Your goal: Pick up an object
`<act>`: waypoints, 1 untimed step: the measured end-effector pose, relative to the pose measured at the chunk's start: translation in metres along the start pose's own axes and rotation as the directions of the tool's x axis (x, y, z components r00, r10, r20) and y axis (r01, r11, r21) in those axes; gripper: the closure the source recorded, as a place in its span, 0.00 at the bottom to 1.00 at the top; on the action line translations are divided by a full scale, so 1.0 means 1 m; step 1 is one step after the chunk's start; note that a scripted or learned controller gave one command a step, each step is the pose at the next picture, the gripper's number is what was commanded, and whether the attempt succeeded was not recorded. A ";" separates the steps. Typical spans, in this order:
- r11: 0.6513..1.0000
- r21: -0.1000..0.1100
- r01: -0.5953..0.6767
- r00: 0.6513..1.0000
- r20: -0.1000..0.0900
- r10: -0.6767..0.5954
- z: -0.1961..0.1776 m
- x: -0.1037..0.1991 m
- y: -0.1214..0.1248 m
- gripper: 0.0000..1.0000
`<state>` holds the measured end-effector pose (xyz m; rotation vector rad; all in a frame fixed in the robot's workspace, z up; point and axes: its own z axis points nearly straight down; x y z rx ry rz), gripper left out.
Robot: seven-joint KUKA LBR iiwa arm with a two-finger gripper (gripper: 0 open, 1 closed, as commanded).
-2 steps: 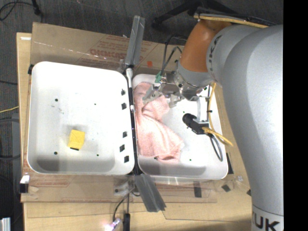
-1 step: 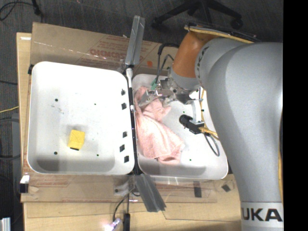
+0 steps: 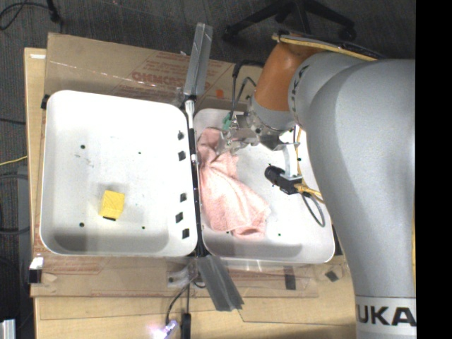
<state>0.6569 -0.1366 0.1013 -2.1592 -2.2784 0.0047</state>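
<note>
Tool (image 3: 232,137) down on pink cloth (image 3: 227,189) in right bin (image 3: 311,249), finger spread impossible to tell, yellow block (image 3: 112,204) in left bin (image 3: 99,119)

Dark carpet around a cardboard-covered tabletop.

A dark grey carpet floor (image 3: 106,9) fills the upper part of the frame. The black base of an office chair (image 3: 296,9) stands at upper centre, thin cables (image 3: 14,13) trail at upper left, and brown cardboard (image 3: 127,66) with red print covers the tabletop (image 3: 34,69).
</note>
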 end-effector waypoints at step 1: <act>0.999 0.001 -0.054 0.999 -0.001 0.054 -0.090 0.057 -0.046 1.00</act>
